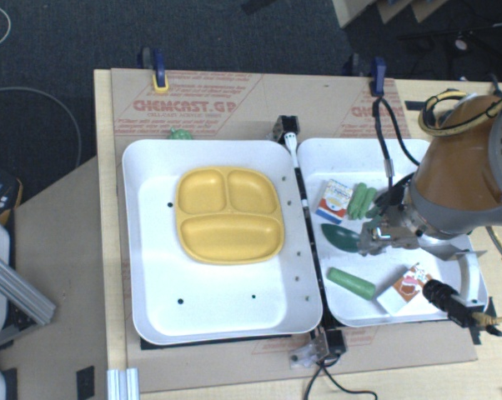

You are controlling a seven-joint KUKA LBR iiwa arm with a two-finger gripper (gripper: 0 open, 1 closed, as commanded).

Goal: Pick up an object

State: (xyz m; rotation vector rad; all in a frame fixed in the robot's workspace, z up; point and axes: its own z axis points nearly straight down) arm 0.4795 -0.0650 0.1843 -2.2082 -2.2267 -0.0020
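Fingers (374, 237) low in right bin (343, 152), touching dark green spoon (343, 237), spread unclear

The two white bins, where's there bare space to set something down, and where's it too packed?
The left bin has bare floor in front of the yellow divided plate, toward the near rim, plus a strip along its left wall. The right bin is crowded: small carton, green cylinders, dark green spoon, another green cylinder, a second carton and the claw.
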